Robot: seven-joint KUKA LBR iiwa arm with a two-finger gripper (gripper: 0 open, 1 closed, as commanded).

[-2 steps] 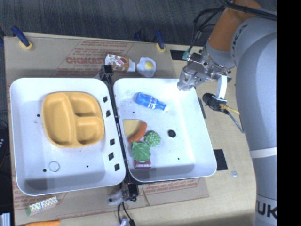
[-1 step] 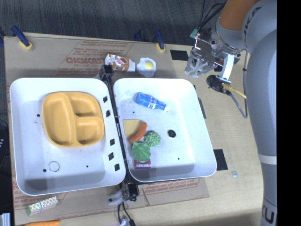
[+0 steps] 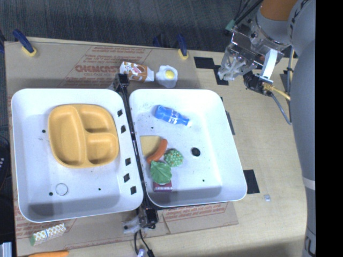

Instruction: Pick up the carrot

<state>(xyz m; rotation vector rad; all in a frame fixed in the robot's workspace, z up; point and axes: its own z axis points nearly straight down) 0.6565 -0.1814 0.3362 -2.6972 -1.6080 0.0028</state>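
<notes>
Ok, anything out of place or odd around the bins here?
Yes: a toy egg and a small carton lie on the cardboard behind the bins, outside them. The carrot lies in the right bin, crowded against other toy foods.

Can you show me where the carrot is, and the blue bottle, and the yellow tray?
carrot (image 3: 157, 150): camera view, middle of its orange body, in the right bin.
blue bottle (image 3: 171, 115): camera view, middle of its side, lying in the right bin.
yellow tray (image 3: 69, 141): camera view, floor of its big compartment, in the left bin.
</notes>
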